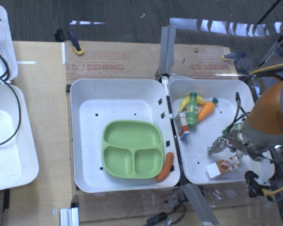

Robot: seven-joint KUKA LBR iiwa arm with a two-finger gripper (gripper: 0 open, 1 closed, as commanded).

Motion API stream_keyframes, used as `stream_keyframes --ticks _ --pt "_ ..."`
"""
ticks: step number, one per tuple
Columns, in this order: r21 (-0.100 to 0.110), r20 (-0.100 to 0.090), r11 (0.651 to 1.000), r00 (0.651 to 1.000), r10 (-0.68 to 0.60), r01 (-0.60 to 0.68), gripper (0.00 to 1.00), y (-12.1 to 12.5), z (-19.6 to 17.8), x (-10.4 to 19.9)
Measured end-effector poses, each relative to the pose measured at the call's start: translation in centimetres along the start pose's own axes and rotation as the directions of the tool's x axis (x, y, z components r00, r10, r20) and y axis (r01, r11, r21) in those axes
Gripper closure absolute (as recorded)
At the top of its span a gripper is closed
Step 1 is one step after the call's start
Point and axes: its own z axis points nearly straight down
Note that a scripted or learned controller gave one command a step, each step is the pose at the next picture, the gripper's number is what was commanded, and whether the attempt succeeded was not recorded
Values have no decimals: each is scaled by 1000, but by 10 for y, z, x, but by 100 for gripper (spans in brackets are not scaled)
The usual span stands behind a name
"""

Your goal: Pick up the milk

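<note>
In the frame's lower right, I see the small white-and-orange milk carton (223, 166) lying below my metal pincer (219, 146); whether it's apart, I can't tell. Mirrored red print crosses the brown cardboard worktop (114, 62).

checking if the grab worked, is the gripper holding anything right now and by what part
Nothing is held. The gripper hangs over the right bin with nothing in it; the milk carton lies on the bin floor just below it, apart.
</note>
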Motion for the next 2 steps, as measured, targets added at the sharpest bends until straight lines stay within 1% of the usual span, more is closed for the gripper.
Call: stream_keyframes --ticks 1,2 --pt "-1 1 993 993 -117 117 0 8 0 -36" --pt "0 -1 959 959 -284 284 0 0 0 -2"
